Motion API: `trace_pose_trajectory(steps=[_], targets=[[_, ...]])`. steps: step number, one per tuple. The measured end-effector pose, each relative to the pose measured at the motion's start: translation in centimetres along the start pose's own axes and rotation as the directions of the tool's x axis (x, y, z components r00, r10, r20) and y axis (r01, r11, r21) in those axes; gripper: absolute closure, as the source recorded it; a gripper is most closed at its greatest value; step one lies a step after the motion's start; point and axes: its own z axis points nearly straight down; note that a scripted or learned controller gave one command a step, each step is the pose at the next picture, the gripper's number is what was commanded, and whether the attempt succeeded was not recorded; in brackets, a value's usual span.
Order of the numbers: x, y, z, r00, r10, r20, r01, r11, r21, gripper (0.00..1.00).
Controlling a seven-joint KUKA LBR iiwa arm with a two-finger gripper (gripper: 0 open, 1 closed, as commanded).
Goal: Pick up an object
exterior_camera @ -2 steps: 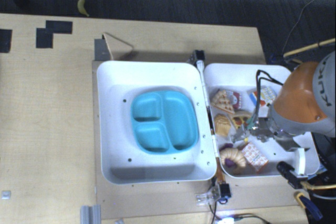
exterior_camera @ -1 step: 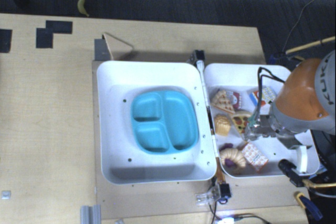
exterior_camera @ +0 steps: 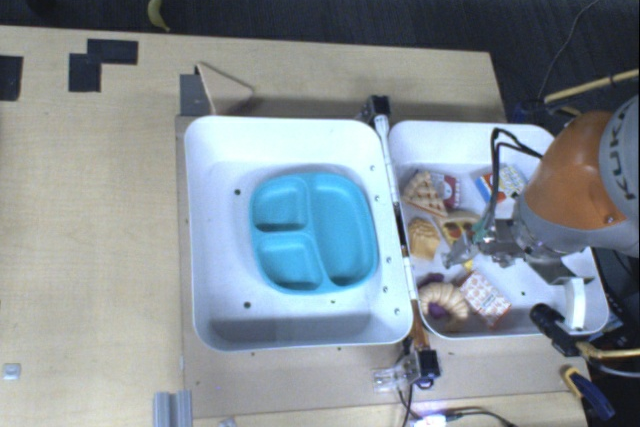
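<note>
The gripper [exterior_camera: 478,245] hangs low over the right bin [exterior_camera: 540,137], near its middle, with the arm coming in from the bin's right side. Its tip is a small dark-and-metal cluster against the clutter, and I cannot tell how it is set or whether anything is caught in it.

The bin's contents lie mostly to the left of and below the gripper. Just left of it sits a small bread roll [exterior_camera: 424,237], close to the bin's left wall. Below the gripper, toward the bin's near edge, a croissant [exterior_camera: 444,302] lies with its long axis roughly across the bin, and a red-and-white packet [exterior_camera: 484,296] sits touching it on the right. Above the roll, a waffle-like piece [exterior_camera: 424,189] rests near the bin's far-left corner, with a red-labelled wrapper [exterior_camera: 452,189] just beside it.

The roll looks the nearest candidate, a short sideways shift away. The crowding is the risk: items touch or nearly touch, and the bin's left wall leaves little room behind the roll.

The left bin [exterior_camera: 205,215] holds a blue divided tray [exterior_camera: 312,230], well clear of the work.
</note>
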Motion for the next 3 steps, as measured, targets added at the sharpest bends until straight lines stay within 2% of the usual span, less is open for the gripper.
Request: trace_pose_trajectory(steps=[1,2,3], targets=[[0.1,0.2,-1.1,1.000,-0.001,-0.001,0.001,1.000,-0.003,1.00],[0.1,0.2,-1.1,1.000,-0.002,-0.001,0.002,1.000,-0.003,0.00],[0.2,0.4,-2.1,1.000,-0.003,-0.002,0.003,1.000,-0.007,1.00]])
